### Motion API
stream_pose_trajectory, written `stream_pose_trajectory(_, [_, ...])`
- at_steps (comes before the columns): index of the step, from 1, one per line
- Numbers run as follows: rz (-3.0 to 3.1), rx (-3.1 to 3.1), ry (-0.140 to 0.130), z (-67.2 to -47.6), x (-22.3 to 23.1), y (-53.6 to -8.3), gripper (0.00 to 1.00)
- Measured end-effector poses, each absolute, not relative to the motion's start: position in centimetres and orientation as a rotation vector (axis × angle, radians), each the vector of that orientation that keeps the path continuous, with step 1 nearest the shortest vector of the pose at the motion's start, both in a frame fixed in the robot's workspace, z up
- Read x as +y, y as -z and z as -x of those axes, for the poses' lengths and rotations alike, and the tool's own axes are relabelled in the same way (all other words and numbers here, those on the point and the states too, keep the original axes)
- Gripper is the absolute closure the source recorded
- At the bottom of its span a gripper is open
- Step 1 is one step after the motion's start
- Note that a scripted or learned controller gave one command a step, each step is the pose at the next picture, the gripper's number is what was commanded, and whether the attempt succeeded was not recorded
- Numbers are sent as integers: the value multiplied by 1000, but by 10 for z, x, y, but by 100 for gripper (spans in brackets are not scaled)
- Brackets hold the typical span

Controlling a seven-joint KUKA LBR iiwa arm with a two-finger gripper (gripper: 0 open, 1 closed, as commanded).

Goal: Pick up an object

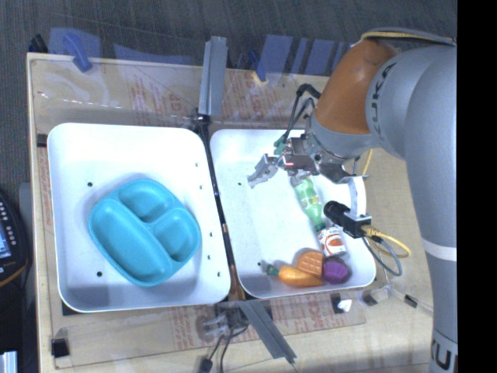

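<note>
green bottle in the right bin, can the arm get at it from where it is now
Probably yes. The green bottle lies in the right bin just below the end effector, with nothing on top of it. The red can sits near its lower end, leaving its upper part free.

Arm over the right bin, blue tray in the left

At centre right of the frame the hand [268, 167] hangs over the right bin [248, 231], fingers spread with nothing between them. Just right of it a green bottle [309, 200] lies along that bin. In the bin's lower right corner sit a small white can [334, 243], a purple fruit [335, 270], a waffle [310, 263] and a carrot [293, 275]. A blue divided tray [145, 228] fills the middle of the left bin [70, 150].
</note>
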State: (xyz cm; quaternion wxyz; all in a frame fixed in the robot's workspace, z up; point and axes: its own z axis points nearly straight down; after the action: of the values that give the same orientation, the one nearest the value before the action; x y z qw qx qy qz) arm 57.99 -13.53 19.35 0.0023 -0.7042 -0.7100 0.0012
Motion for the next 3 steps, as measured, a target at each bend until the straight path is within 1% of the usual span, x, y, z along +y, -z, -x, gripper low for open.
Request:
stream_pose_trajectory(1, [2211, -2232, -1, -638, -166, -217, 0])
stream_pose_trajectory(2, [2212, -2226, -4, -619, -210, -179, 0])
stream_pose_trajectory(3, [2208, -2230, -4, -600, -208, -91, 0])
